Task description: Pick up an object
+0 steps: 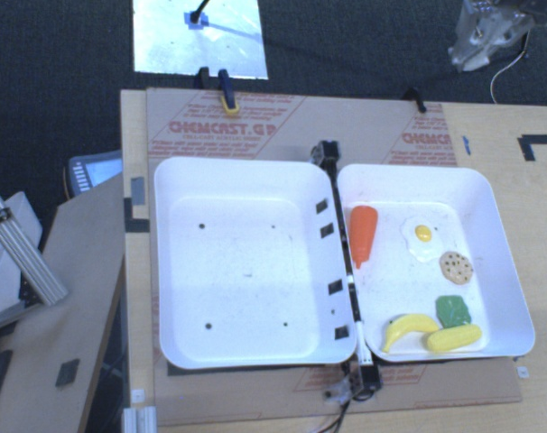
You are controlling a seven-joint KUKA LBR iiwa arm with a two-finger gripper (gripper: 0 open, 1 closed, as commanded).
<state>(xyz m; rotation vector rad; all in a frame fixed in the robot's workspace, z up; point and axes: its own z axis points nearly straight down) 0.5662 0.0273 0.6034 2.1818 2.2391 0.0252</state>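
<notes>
We see a tapered orange carrot (362, 234), glossy fried egg (422, 239), speckled round cookie (455, 266) and curved yellow banana (409, 328) in the smooth right bin (504, 233); the gripper (484, 30) hangs above, its state unclear.

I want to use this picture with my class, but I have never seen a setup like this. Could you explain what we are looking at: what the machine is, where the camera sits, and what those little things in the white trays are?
This is one camera, fixed above a workbench and looking down at a slant. On the bench stand two shallow white trays side by side, the left tray and the right tray.

The grey shape at the top right is the end of a robot arm with its pincer, hanging away from the trays. It is too blurred to tell how it is set, and nothing shows in its grasp.

The right tray holds toy foods: a carrot, a fried egg, a cookie, a green piece, a banana and a yellow piece beside it.

The robot's job is to pick one up. All still lie in the tray.
</notes>
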